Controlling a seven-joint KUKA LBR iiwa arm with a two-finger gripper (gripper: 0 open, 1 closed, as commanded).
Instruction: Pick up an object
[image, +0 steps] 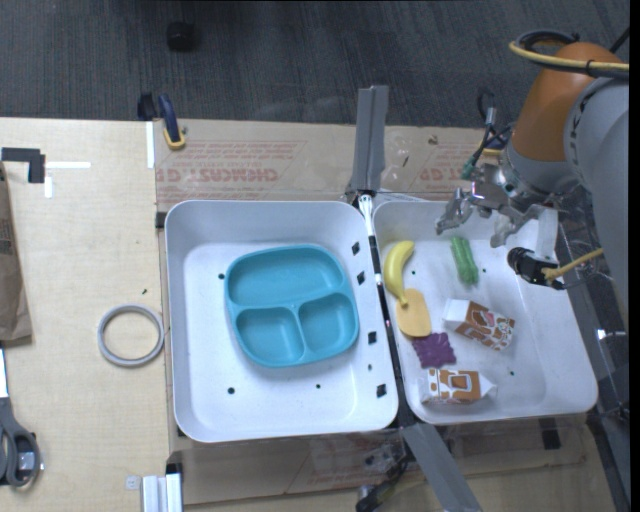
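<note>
Tabletop of pale wood fills the left of the frame, carrying a grey ring at mid-left and scissors at the lower left edge. Right of the ring sits the left bin, holding a blue three-part plate near its middle.

The right bin touches the left one along a shared edge. Just inside that edge a banana lies, curved and yellow, with a flat yellow-orange piece touching its lower end. Below that is a purple bunch of grapes, and lower still a small carton printed brown and white. A second carton, much alike, lies tilted near the bin's middle.

The green stick lies in the upper part of the right bin, to the right of the banana and apart from it. It is slim, straight, bright green, set nearly upright in the frame with a slight lean.

The gripper hangs in the upper right, just above the stick's top end. Its fingers are spread apart, released, with nothing between them; the stick's upper tip sits just below the gap, near the left one. Whether any finger touches the stick cannot be told. The arm rises to the upper right corner.
</note>
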